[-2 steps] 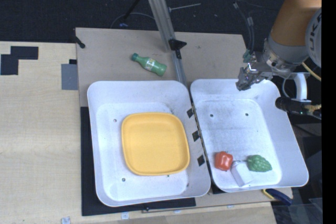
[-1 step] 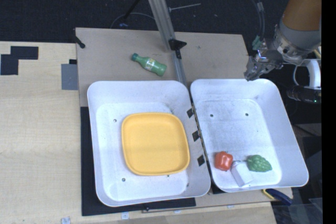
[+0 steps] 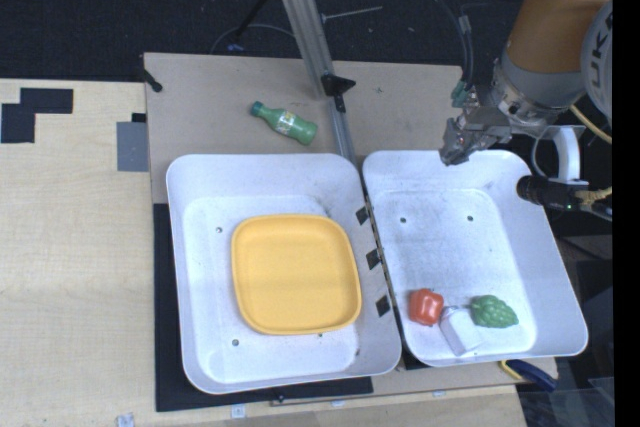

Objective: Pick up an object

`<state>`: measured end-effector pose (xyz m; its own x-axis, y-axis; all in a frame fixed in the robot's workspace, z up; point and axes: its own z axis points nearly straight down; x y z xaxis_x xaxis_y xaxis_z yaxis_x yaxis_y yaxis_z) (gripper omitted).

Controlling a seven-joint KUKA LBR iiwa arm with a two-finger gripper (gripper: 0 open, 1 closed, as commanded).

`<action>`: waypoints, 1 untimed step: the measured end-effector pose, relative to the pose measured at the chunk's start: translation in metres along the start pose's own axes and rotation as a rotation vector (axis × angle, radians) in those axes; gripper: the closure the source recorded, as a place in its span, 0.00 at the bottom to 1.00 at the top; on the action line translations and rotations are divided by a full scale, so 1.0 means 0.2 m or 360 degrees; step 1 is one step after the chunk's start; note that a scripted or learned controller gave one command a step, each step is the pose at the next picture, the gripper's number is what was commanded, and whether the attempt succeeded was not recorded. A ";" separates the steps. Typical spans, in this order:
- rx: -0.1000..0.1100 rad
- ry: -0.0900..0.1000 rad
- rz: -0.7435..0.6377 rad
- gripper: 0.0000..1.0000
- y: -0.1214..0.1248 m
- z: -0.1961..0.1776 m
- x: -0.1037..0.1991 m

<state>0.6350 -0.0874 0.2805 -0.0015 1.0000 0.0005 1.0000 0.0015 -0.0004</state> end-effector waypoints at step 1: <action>0.0001 0.0000 0.0000 1.00 -0.07 0.07 0.19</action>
<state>0.6216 -0.0486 0.2675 -0.0017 1.0000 0.0005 1.0000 0.0017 -0.0011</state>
